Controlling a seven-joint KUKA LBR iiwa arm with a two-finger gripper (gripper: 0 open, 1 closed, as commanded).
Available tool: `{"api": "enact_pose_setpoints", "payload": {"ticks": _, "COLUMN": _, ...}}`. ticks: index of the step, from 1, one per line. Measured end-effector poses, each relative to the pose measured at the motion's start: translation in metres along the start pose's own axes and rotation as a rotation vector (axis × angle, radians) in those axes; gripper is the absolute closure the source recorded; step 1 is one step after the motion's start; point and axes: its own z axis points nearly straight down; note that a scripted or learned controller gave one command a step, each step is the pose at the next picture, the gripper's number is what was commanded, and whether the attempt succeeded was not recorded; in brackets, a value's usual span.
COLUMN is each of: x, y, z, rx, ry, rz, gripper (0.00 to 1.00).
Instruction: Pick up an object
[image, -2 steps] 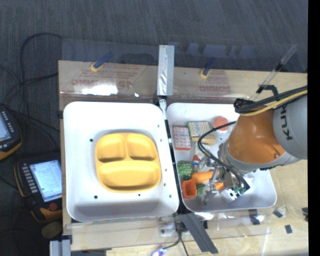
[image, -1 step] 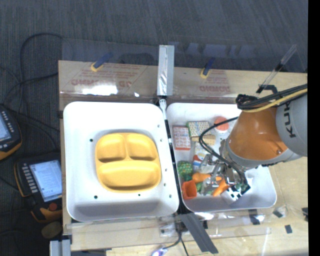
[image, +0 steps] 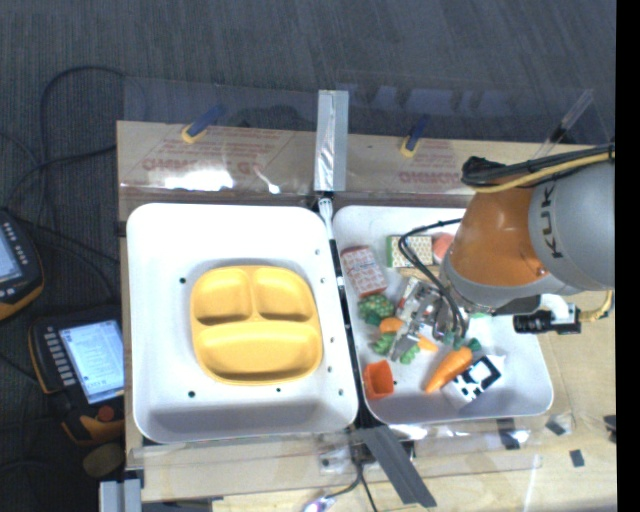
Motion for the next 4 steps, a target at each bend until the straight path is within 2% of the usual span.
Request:
{"api": "enact_pose_setpoints", "payload": {"ticks": 1, "x": 0.005, "y": -0.005, "z": 0.0, "rx": -0.001, "ry": -0.002, "rz": 0.245, "gripper": 1.0}}
{"api": "enact_pose_setpoints", "payload": {"ticks": 2, "x": 0.053, "y": 0.094, "z": -0.071, "rx": -0.022, "ry": 0.003, "rz": 0.215, "gripper": 1.0}}
{"api": "enact_pose_setpoints", "payload": {"ticks": 3, "x": -0.011, "y": 0.099, "z": -0.153, "rx": 0.007, "ry": 0.013, "rz": 0.062, "gripper": 1.0}}
{"api": "enact_pose_setpoints", "payload": {"ticks": 4, "x": 0.003, "y": 0.139, "z": -0.15, "rx": 0.006, "ry": 0.012, "rz": 0.079, "gripper": 1.0}}
